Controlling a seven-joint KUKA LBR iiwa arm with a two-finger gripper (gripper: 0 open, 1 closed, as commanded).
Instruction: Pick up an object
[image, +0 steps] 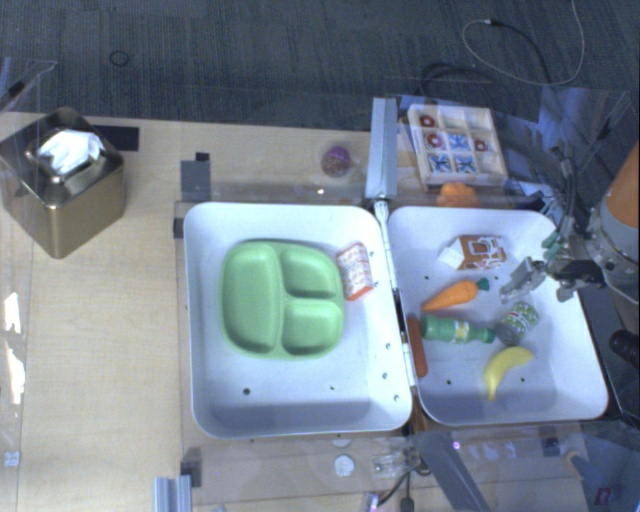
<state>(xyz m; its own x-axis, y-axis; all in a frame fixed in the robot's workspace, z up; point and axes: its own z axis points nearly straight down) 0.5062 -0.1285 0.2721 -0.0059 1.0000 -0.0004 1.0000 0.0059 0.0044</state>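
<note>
The right bin holds an orange carrot, a green bottle lying on its side, a yellow banana, a small green-labelled can and a brown-and-white box. My gripper hangs over that bin's right part, just above and right of the can. It is open, with nothing between its fingers. In the left bin lie a green divided plate and a small red-and-white packet.
A thin red stick lies along the wall between the bins. Behind the right bin are a tic-tac-toe board and an orange thing. A purple disc sits behind the left bin, and a brass box stands far left.
</note>
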